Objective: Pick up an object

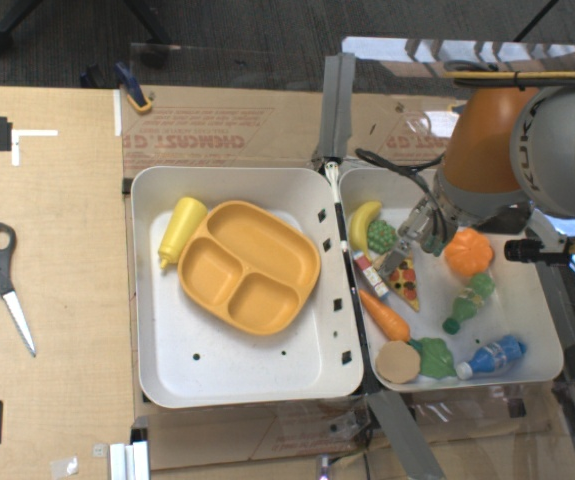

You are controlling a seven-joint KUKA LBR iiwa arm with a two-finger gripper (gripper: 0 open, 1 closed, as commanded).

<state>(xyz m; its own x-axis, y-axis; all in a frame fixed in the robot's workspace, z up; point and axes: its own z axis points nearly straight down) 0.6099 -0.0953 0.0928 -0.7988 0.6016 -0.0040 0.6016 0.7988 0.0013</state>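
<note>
My gripper (417, 240) hangs low over the left half of the right bin (537, 368), reaching in from the right. It is open, with nothing between its fingers. Right below and to its left lie a pizza slice (404, 284) and a green knobbly toy (381, 236). A yellow banana (362, 222) lies beside the green toy. An orange pumpkin (468, 252) sits just right of the gripper. Nearer the front are a carrot (385, 314), a green bottle (468, 303), a blue bottle (494, 355), a tan disc (398, 362) and a green leafy toy (435, 358).
The left bin (167, 363) holds a yellow divided plate (248, 266) and a yellow bottle (179, 230). A dividing wall (343, 268) separates the bins. Scissors (3, 278) lie on the wooden bench at far left. The arm's orange band (487, 138) looms over the right bin's back edge.
</note>
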